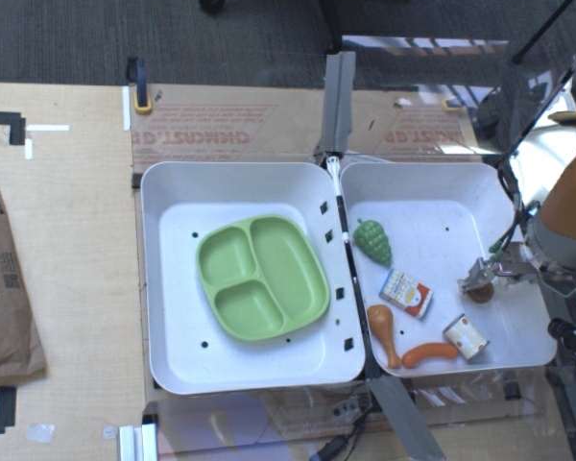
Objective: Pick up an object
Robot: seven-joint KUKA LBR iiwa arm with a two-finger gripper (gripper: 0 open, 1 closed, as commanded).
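My gripper is low over the right side of the right bin, with the arm coming in from the right edge. A small brown round object lies directly under its tip, touching or nearly touching it. Left of the gripper lies a small white and orange carton. A green bumpy toy rests near the bin's left wall. Along the front of the bin lie an orange drumstick, a red-orange sausage and a small white can.
The left bin holds a green divided plate. A grey divider post stands at the back between the bins. A brown paper bag lies on the bench at far left.
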